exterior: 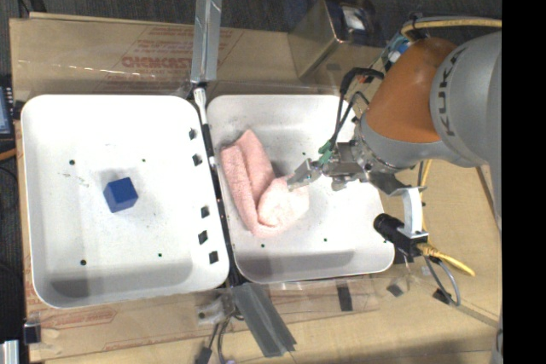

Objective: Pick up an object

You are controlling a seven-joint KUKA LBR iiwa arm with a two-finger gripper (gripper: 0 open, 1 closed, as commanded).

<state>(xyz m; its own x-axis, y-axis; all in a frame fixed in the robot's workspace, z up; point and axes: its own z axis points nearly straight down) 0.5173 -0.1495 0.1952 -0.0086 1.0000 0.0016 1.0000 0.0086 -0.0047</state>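
Pink cloth in right bin | fingers touching it, grip unclear | arm reads "KUKA"

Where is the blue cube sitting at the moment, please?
The blue cube sits in the left white bin, slightly left of its middle, well apart from the pink rolled cloth in the right bin.

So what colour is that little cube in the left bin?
Blue. The small blue cube shows clearly in the camera view.

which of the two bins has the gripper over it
The right bin, holding the pink cloth; the gripper is there. The left bin holds a blue block.
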